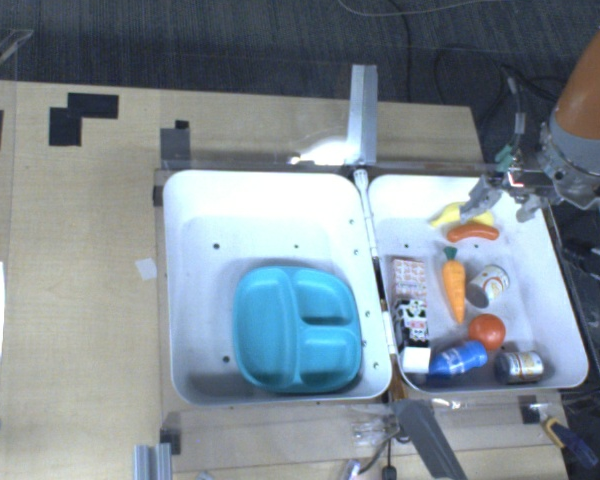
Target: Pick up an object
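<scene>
Seen from above, the gripper (pixel 502 196) hangs over the far corner of the right bin (pixel 570 353), its two fingers spread apart and holding nothing. Just below and slightly left of it lie a yellow banana toy (pixel 447 214) and an orange-red sausage toy (pixel 474 233), touching each other. Nearer the camera sit a toy carrot (pixel 454 284), a small tin (pixel 488 284), a red tomato (pixel 487 330), a blue bottle (pixel 458 360), a metal can (pixel 521 367) and a printed carton (pixel 411 300). Far left of the gripper, the left bin (pixel 195 228) holds a blue divided tray (pixel 298 328). The sausage toy looks light, smooth and likely slippery; gripping across its narrow middle seems safest.
</scene>
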You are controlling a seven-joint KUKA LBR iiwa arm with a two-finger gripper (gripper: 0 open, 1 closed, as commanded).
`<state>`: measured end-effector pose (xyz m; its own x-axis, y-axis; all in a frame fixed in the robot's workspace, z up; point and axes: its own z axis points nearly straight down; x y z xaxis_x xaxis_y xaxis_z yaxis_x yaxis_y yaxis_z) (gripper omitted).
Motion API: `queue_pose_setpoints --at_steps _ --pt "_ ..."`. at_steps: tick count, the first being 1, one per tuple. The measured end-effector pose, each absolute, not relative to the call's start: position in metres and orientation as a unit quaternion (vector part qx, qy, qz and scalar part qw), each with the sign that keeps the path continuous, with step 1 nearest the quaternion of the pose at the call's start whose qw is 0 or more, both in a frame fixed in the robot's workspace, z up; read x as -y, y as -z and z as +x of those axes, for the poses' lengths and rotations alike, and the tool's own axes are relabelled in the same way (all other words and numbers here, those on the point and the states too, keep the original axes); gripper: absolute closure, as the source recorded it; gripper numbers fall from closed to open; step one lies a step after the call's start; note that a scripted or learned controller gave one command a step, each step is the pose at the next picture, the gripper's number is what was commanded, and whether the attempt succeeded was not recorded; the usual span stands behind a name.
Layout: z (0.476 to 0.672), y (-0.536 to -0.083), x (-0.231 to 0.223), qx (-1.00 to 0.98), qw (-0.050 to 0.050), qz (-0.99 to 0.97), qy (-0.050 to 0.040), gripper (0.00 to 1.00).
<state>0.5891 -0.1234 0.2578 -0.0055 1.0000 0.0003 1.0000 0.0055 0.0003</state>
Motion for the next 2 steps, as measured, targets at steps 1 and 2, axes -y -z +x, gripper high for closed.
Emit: queue_pose_setpoints --at_steps 1,2 --pt "0.59 -0.177 0.123 -0.69 0.001 0.724 -0.0009 0.0" --pt "0.558 -0.095 0.13 -0.677 0.002 0.736 -0.0017 0.0"
